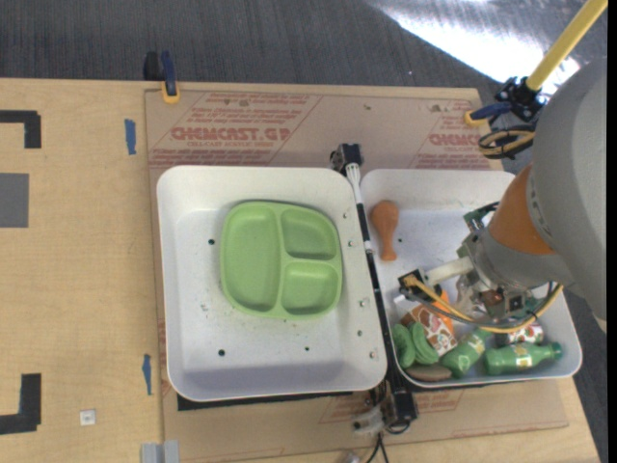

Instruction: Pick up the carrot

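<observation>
Carrot (pixel 385 228) is lying in the right bin (pixel 439 193), at its far left corner, just beside the wall that divides it from the left bin (pixel 183 258). It is resting well apart from the clutter of toy food in the near part of the same bin. The gripper (pixel 472 292) is hanging low over that clutter, near a green bottle (pixel 521 357); whether it is released or clenched cannot be told, and nothing is showing in its grasp. The carrot is looking like a light, stiff plastic toy, smooth and likely slippery, tapering toward the near end. Gripping across the thicker far end is probably safest. A green divided plate (pixel 280 258) is sitting in the left bin.
</observation>
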`<state>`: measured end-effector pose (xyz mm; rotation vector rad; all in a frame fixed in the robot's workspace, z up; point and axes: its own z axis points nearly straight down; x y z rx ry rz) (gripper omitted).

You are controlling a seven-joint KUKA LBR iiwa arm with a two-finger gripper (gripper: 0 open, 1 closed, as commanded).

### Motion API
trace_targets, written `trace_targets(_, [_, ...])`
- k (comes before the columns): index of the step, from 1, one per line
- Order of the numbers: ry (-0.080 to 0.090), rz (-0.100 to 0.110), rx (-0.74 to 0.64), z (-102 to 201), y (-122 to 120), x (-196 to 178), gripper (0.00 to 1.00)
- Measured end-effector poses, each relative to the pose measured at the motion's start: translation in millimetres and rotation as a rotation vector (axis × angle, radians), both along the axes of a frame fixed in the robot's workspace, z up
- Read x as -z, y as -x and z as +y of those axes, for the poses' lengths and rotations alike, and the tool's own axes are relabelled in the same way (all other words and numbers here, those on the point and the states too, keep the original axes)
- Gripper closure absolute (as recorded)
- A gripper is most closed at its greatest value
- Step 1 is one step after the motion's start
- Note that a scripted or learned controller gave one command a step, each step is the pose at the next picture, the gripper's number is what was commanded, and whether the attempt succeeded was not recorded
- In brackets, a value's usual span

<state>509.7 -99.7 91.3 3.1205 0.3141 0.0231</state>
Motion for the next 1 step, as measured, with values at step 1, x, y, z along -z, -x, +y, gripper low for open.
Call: trace_targets(1, [0.005, -0.008, 0.000, 4.3, 15.3, -0.1, 0.00])
